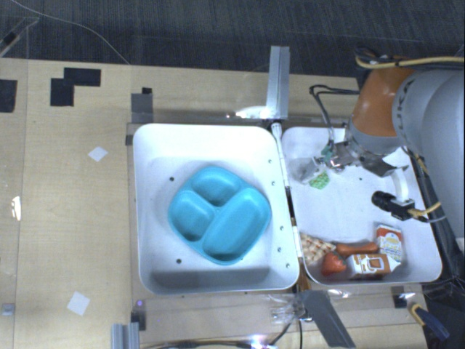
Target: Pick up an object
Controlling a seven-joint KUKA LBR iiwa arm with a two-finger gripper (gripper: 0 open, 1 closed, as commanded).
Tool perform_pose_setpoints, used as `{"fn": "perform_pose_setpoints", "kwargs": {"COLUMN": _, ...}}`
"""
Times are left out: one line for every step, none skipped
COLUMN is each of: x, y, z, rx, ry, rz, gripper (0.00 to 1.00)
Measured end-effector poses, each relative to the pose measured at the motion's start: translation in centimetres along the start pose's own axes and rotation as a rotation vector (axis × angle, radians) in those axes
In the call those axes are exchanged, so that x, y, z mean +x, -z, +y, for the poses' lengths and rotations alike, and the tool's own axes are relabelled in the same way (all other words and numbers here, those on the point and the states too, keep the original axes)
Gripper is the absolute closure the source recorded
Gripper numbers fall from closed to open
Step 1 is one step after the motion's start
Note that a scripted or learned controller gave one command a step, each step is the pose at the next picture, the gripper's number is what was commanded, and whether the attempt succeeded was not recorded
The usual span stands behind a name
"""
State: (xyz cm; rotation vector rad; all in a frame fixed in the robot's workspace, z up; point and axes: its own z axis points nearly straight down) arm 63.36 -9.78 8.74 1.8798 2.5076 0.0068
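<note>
My gripper (325, 163) is low over the upper left part of the right bin (363, 202), reaching in from the right under the grey arm with its orange band (374, 104). A small green object (320, 181) lies on the bin floor just below and touching or nearly touching the gripper tip. Along the bin's front edge lie a beige knobbly piece (312, 249), a red round item (333, 265), a reddish sausage shape (356, 249) and an orange-and-white carton (372, 265). A second small carton (390, 241) stands by the right wall.
The left bin (156, 267) holds a blue divided plate (220, 213) in its middle. A metal post (278, 86) rises behind the wall between the two bins. A black cable connector (392, 203) hangs from the arm over the right bin.
</note>
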Motion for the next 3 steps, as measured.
{"fn": "perform_pose_setpoints", "kwargs": {"x": 0.0, "y": 1.4, "z": 0.3, "rx": -0.008, "ry": 0.005, "rz": -0.004, "gripper": 1.00}}
{"fn": "perform_pose_setpoints", "kwargs": {"x": 7.0, "y": 10.0, "z": 3.9, "rx": 0.002, "ry": -0.052, "rz": 0.002, "gripper": 1.00}}
{"fn": "perform_pose_setpoints", "kwargs": {"x": 2.9, "y": 9.9, "z": 3.9, "rx": 0.002, "ry": -0.094, "rz": 0.001, "gripper": 1.00}}
